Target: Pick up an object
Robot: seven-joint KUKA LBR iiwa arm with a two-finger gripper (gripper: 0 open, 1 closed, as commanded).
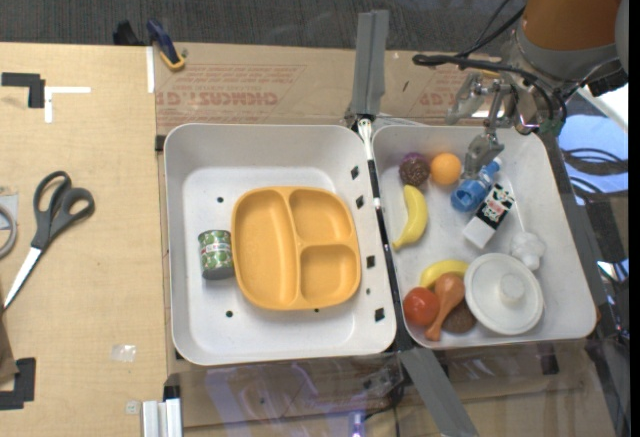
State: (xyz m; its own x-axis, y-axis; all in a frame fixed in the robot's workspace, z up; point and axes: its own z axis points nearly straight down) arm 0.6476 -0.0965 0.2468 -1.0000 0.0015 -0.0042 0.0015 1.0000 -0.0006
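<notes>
On the bench [90,325], far left of the yellow divided plate [297,248], a pair of scissors [48,220] lies on the bare wood. The plate sits in the left bin [190,325]; a small green can [215,254] lies on its side just left of the plate, touching its rim. Right of the plate, across the divider, the right bin [565,225] holds a banana [411,216], with a dark purple ball [414,168] and an orange ball [446,168] above it. Further right lie a blue object [468,193] and a black-and-white carton [492,210]. Lower in that bin are a red tomato [421,305], a second yellow piece [443,272], a brown drumstick-shaped item [447,307] and a white bowl [504,293]. The hand [486,157] hangs over the blue object; whether it is spread or closed cannot be determined.
</notes>
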